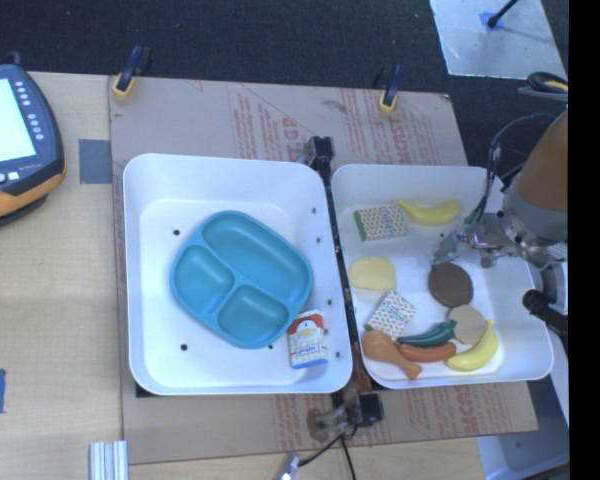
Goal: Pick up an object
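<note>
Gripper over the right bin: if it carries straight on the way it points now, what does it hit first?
The gripper points down and toward the left. Most likely it meets the brown round disc first, which lies just below its tip in the right bin. Depth is hard to judge from above, so it may land on bin floor beside it.

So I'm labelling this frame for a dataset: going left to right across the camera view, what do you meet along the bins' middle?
Blue divided tray → small milk carton → pale yellow round piece → brown round disc → gripper at the right bin's right side.
</note>
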You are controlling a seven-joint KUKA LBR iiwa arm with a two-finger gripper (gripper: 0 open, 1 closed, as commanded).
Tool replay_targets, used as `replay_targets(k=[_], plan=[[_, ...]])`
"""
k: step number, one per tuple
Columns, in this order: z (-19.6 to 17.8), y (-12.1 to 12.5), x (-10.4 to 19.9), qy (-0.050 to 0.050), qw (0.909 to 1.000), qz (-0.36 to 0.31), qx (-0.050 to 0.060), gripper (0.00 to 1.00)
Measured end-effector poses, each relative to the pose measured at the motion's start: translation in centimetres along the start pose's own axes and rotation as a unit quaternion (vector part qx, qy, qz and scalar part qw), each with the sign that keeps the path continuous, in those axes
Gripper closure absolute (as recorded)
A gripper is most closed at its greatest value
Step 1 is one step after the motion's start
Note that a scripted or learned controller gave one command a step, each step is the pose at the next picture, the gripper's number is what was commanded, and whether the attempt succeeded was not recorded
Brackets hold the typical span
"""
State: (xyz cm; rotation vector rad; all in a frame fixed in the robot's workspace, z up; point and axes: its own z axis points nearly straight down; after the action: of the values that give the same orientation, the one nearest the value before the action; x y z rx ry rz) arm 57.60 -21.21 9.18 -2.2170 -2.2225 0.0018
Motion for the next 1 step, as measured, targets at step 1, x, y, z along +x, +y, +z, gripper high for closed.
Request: replay_targets(k=[1], plan=[[-1.05,-4.80,5.31,0.000,1.0000,-0.002,0.001,0.00]])
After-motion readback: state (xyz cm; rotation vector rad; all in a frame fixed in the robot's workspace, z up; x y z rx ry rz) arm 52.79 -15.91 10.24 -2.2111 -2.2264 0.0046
